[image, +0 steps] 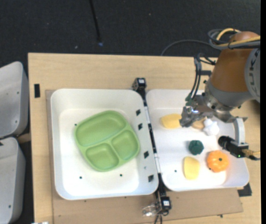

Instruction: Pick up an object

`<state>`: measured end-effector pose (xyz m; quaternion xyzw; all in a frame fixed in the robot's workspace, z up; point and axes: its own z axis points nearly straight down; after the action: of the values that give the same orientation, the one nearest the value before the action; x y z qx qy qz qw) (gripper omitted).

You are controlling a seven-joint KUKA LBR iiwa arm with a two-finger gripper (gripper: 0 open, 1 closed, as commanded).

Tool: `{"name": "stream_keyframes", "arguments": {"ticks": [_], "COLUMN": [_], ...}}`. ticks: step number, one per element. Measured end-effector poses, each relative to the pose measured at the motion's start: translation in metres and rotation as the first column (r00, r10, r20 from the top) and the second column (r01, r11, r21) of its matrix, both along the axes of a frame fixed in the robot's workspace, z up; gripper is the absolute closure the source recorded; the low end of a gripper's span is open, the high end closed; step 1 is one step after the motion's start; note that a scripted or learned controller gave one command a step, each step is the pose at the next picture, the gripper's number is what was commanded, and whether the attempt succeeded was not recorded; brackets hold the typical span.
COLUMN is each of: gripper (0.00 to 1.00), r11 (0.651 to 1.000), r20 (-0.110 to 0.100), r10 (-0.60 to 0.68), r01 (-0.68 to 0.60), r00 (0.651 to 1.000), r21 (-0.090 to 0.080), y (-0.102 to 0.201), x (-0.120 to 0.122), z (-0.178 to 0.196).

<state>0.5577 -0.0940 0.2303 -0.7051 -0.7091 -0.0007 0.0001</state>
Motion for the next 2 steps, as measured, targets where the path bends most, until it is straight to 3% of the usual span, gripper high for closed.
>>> {"name": "stream_keyframes", "arguments": {"ticks": [2], "gripper": [1.00], "r11": [1.000], "r20": [0.001], "r10": [0.002], "r01": [-0.002], "r00": [1.000], "r21": [0.000], "y": [0.113], "x": [-0.018], "z": [0.021]}}
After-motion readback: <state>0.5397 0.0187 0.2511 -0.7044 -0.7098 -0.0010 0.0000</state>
